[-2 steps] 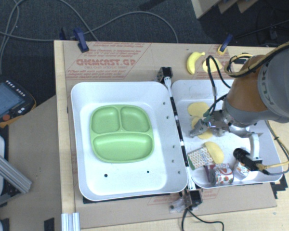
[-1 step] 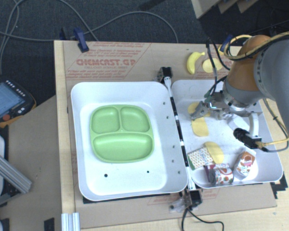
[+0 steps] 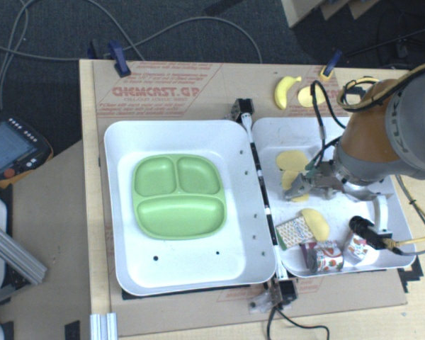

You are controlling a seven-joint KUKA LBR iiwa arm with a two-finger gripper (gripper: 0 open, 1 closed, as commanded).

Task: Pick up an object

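Brown bench top (image 3: pixel 163 94) under two white bins, dark carpet and loose cables beyond. Left bin (image 3: pixel 120 190) occupied by a green divided plate (image 3: pixel 178 197). Right bin (image 3: pixel 269 129) crowded: pale yellow piece (image 3: pixel 292 161) at the far left, rounded yellow piece (image 3: pixel 316 224) nearer, patterned packet (image 3: pixel 292 231) just beside it, strawberry-printed wrapper (image 3: pixel 330 258) at the near edge. Gripper (image 3: pixel 302 186) low between the two yellow pieces, close to the pale one; nothing seen held, jaw state impossible to tell under the wrist.

Best done by centring over one piece, descending straight, closing only once astride it. Little slack leftward: bin wall and dividing clamp rail (image 3: pixel 258 183) close by. More open floor toward the far right of that bin. Straight lift afterwards, clear of the rims.
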